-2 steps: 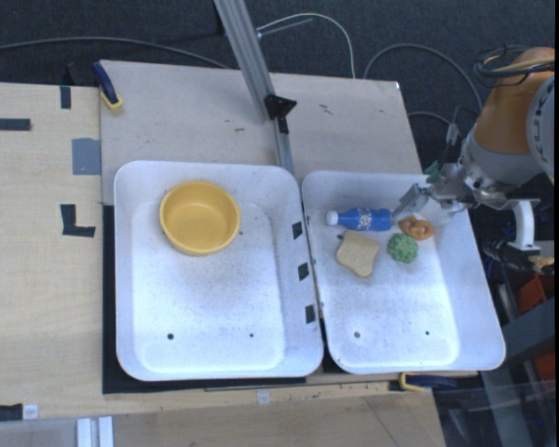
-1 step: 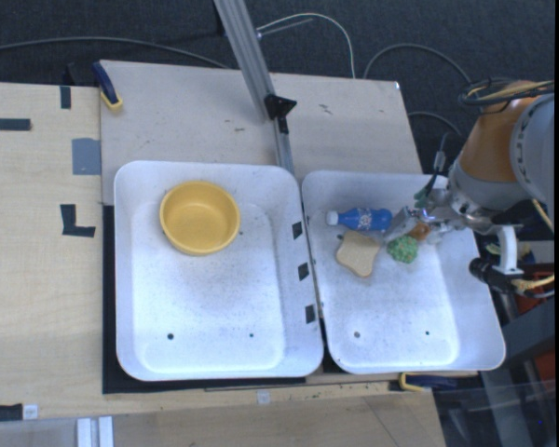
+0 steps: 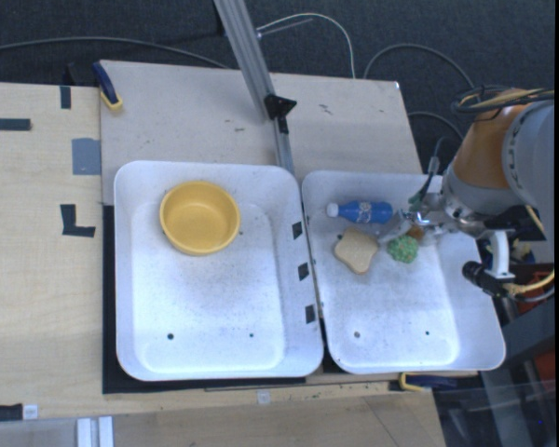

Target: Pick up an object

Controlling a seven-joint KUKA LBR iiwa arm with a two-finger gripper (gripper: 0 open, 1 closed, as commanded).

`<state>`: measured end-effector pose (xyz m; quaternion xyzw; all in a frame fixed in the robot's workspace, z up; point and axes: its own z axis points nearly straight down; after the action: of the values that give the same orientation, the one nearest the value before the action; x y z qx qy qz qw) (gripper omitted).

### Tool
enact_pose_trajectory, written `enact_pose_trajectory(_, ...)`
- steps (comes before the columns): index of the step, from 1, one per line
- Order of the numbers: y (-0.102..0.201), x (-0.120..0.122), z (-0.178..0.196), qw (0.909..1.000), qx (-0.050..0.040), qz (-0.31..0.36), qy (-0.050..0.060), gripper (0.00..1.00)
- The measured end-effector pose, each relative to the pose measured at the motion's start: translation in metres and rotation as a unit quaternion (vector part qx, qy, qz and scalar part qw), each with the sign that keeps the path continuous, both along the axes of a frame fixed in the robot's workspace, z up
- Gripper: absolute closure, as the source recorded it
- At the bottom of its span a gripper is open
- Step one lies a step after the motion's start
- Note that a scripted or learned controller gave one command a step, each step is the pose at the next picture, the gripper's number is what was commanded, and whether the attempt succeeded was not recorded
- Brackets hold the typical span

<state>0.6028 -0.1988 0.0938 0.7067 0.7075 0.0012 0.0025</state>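
A grey arm with an orange band reaches in from the right over the right bin (image 3: 466, 343). Its claw (image 3: 417, 220) sits just above a small green object (image 3: 403, 249) — whether it is open or closed cannot be told. A blue bottle (image 3: 361, 212) lies flat, long axis left–right, white cap pointing left. A tan sponge (image 3: 355, 250) lies just below it. A yellow bowl (image 3: 200, 217) sits in the left bin (image 3: 140, 343).

A robotics lab: a plywood counter (image 3: 37, 250) marked with tape, two white bins (image 3: 140, 343), loose cables (image 3: 307, 21) over dark carpet, and an aluminium camera pole (image 3: 247, 45).
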Motion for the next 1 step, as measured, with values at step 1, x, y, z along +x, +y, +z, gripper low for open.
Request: enact_pose_trajectory(1,0.0008,0.0005,0.0104,1.0,-0.0001,0.001,-0.001,1.0)
